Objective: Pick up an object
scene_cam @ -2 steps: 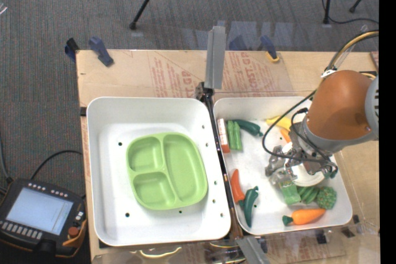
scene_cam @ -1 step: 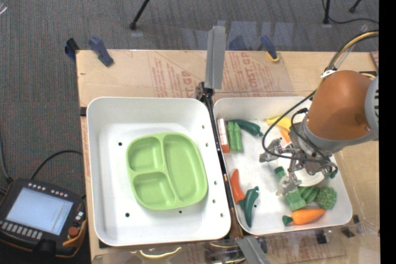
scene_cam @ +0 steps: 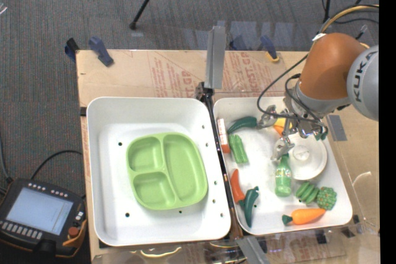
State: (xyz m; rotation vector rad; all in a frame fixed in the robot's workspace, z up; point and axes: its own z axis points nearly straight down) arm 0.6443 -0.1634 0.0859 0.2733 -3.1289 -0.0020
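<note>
Camera view: I read "KU" on the arm (scene_cam: 346,74) and reversed red lettering on the bench board (scene_cam: 167,74); the green bottle (scene_cam: 283,175) lies in the right bin (scene_cam: 343,195), long axis near vertical in frame, cap toward the gripper (scene_cam: 286,146) just above it; whether the gripper is released or clenched I cannot tell; two bins, one green divided plate (scene_cam: 167,170) in the left bin (scene_cam: 105,127), one orange carrot (scene_cam: 306,216), one white dish (scene_cam: 309,161).

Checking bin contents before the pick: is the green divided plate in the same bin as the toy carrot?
No: the green divided plate lies in the left bin, while the toy carrot lies in the right bin.
</note>
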